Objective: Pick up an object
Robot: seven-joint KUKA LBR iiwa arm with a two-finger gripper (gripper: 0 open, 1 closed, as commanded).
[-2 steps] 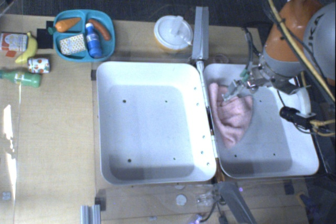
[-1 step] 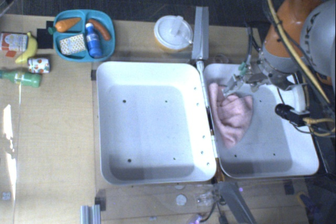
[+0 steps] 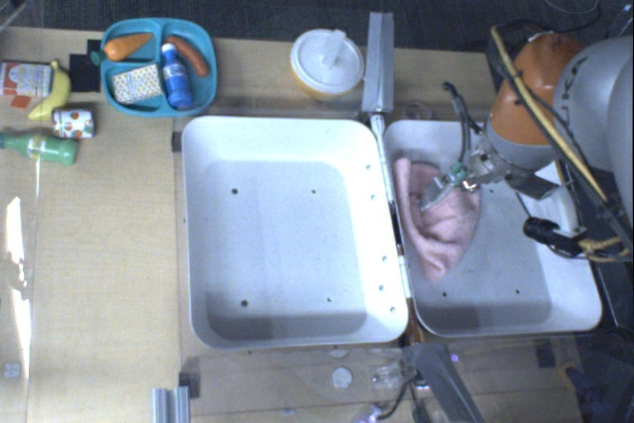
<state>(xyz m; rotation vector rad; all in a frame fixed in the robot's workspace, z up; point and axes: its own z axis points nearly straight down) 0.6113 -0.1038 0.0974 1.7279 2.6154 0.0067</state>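
Cloth [image 3: 434, 223], pink and crumpled, lies in the right bin [image 3: 515, 307], against that bin's left wall. The claw [image 3: 458, 181] is down at the cloth's upper right edge and touches the fabric; whether its fingers are spread or pinched on the cloth I cannot tell, since they are small and partly blurred against the folds. Behind the claw the grey arm [image 3: 594, 104] with its orange band [image 3: 525, 99] comes in from the right, with cables looped along it.

The left bin [image 3: 287, 233] sits just beside the right one, their walls touching along the middle. Beyond the bins, near the seam, stands a white lidded cup [image 3: 327, 62] on the bench [image 3: 99, 292]. Further left is a blue tray [image 3: 158, 66] holding a carrot, a small bottle and other toy foods. Well apart at the bench's left edge lie a banana [image 3: 52, 92], a small can [image 3: 73, 123] and a green bottle [image 3: 42, 148].
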